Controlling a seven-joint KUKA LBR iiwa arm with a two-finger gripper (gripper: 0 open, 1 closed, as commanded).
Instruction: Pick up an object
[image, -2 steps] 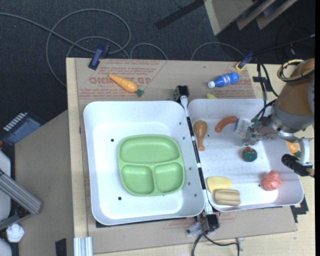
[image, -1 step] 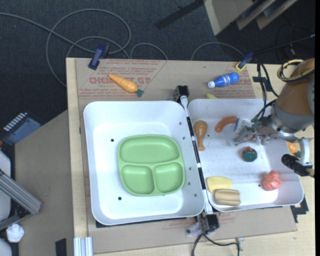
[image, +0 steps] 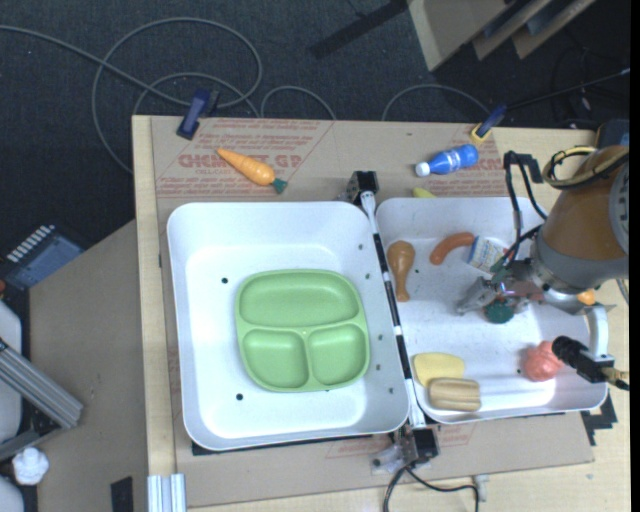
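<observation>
The right bin (image: 440, 320) holds several toy items. A brown drumstick-shaped piece (image: 400, 265) and an orange sausage (image: 452, 247) lie at its back, beside a small pale packet (image: 487, 252). A pink piece (image: 541, 362) sits front right. A yellow piece (image: 437, 366) and a tan bread roll (image: 455, 395) lie at the front. My gripper (image: 490, 298) reaches in from the right and hangs low over the bin's middle, directly at a small dark green object (image: 499, 313), which it partly hides.
The left bin (image: 200, 250) holds a green divided plate (image: 300, 328). Behind the bins, a toy carrot (image: 250, 167), a blue bottle (image: 448, 160) and a blue clip (image: 196, 113) lie on the bench. Cables hang by the arm at the right.
</observation>
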